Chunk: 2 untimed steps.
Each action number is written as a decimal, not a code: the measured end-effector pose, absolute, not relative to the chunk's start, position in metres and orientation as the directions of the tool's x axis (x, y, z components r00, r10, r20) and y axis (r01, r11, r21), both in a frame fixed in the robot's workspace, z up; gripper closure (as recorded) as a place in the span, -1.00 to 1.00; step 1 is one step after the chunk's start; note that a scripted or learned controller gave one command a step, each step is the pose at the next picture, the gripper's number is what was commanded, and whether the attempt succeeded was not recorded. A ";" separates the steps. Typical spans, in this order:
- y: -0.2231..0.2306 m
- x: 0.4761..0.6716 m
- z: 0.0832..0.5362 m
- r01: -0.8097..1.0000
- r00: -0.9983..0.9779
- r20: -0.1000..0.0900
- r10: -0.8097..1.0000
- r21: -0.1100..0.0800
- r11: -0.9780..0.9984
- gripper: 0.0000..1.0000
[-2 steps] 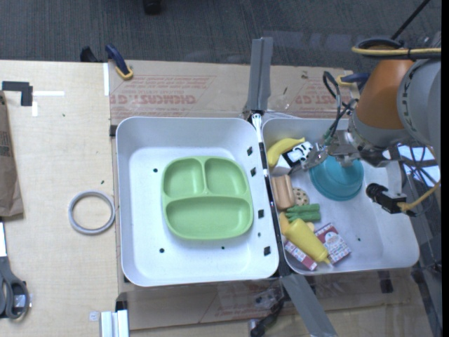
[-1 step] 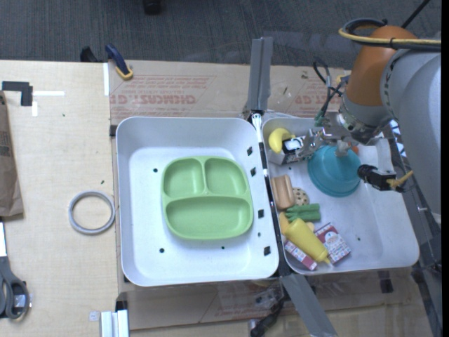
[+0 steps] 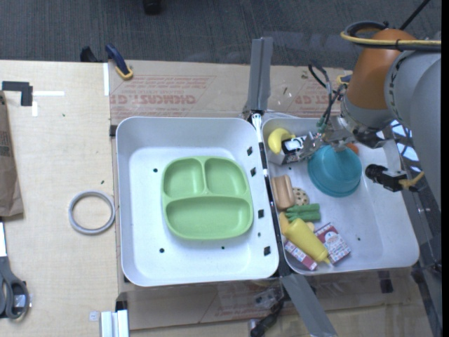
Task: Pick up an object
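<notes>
The right bin (image 3: 393, 241) holds several small items. A yellow rounded toy (image 3: 278, 139) lies at its back left corner, and a teal bowl (image 3: 337, 173) stands upside down near the middle. Along the left wall lie a hot dog bun (image 3: 283, 190), a cookie (image 3: 301, 195), a green leafy piece (image 3: 303, 213), a yellow mustard bottle (image 3: 306, 239) and a red and white carton (image 3: 333, 243). My gripper (image 3: 298, 148) is low in the bin, between the yellow toy and the teal bowl, close to both. Nothing shows as held.
The left bin (image 3: 133, 209) carries a green divided plate (image 3: 208, 197). On the bench to the left lie a grey tape ring (image 3: 91, 211), scissors (image 3: 11, 297) and a brown paper bag (image 3: 8, 163). A blue clamp (image 3: 119, 60) sits at the back.
</notes>
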<state>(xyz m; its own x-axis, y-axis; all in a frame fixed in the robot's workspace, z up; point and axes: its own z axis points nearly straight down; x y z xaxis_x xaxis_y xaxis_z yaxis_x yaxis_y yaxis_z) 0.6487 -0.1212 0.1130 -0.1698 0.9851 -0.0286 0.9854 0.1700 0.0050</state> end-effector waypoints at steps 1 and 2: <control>-0.104 0.659 0.142 0.998 -0.059 -0.002 0.998 0.000 0.059 -1.00; -0.109 0.648 0.109 0.964 -0.264 -0.008 0.965 0.033 0.264 -1.00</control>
<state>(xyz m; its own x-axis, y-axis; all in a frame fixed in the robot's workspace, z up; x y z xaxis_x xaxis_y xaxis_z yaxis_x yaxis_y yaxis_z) 0.6482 -0.1093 0.1089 -0.2639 0.9645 -0.0077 0.9639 0.2640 0.0333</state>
